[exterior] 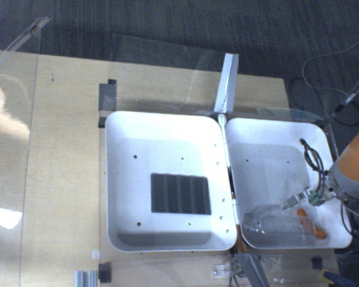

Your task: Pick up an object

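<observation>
The gripper (300,200) is low in the right bin (268,150), close to that bin's right wall. It is small and partly blurred, so I cannot tell if it is spread or pressed together, or if it is pinching anything. The grey arm (352,168) with its orange band comes in from the right, over the bin's right edge. Black cables (312,156) loop down beside the wrist.

Just below the gripper lies an orange object (311,226), near the front right corner of the bin. Next to it, to the left, lies a clear plastic object (277,224) along the front wall. It is hard to see well. The gripper is near both, and I cannot tell if it touches either one.

The back and left parts of the right bin are bare white floor. The left bin (125,167) touches the right bin along the middle edge. A dark ribbed block (180,193) lies flat in the middle of it, well apart from all four walls.

Both bins sit on a light wooden bench (53,182). Behind the bench is dark carpet (143,19).
</observation>
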Controlling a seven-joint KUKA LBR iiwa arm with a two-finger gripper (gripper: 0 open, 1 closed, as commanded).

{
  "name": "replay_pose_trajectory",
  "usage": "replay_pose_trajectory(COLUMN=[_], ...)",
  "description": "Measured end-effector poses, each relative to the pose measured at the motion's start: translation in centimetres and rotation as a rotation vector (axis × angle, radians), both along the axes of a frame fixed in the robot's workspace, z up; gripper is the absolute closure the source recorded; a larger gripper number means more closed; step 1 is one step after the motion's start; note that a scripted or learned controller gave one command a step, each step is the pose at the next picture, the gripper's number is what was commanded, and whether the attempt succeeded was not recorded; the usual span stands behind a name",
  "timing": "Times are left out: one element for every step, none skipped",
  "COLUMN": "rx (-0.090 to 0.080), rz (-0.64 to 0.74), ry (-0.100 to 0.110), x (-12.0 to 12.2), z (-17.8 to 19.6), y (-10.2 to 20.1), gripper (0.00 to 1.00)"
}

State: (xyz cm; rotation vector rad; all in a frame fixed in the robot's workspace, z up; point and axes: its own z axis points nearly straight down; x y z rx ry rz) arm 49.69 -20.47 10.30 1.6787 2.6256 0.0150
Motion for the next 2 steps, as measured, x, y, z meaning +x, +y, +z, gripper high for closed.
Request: replay_pose_trajectory(rx=[-0.002, -0.003], rz=[0.037, 0.039], ry=[0.01, 0.001], x=[-0.5, -0.1], z=[-1.2, 0.0], y=[1.7, 1.8], gripper=[0.0, 1.0])
